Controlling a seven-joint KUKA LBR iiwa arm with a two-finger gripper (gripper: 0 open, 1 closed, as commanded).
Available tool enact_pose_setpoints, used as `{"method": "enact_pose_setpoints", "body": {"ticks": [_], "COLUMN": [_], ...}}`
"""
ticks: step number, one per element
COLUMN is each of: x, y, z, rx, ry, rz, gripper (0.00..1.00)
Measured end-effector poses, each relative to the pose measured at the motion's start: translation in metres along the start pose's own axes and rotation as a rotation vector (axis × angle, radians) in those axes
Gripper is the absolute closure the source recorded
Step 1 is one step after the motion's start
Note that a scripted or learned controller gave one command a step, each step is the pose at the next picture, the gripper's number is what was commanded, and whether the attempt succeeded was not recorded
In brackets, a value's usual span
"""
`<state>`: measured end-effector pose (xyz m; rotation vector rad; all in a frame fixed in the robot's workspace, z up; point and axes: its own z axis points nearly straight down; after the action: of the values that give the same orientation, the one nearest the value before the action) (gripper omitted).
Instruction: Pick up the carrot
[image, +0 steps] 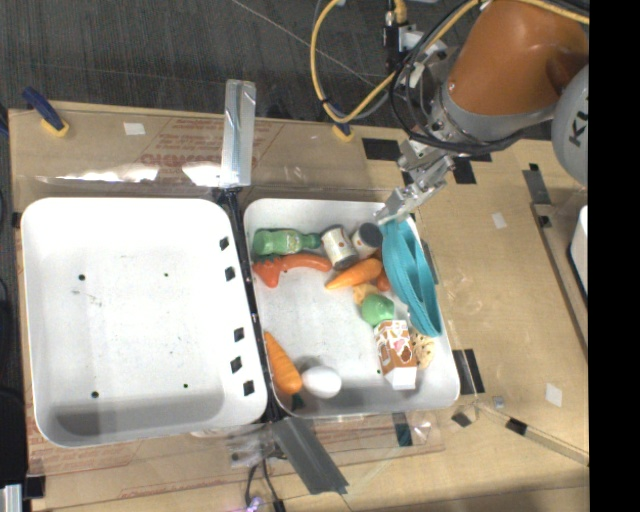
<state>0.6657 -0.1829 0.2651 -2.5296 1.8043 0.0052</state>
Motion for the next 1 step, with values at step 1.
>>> {"method": "enact_pose_setpoints", "body": {"ticks": [1], "x": [-0.0071], "y": [-0.0005], "z": [0.0032], "rx": [-0.008], "ry": [-0.006], "rz": [-0.286], "gripper": [1.00]}}
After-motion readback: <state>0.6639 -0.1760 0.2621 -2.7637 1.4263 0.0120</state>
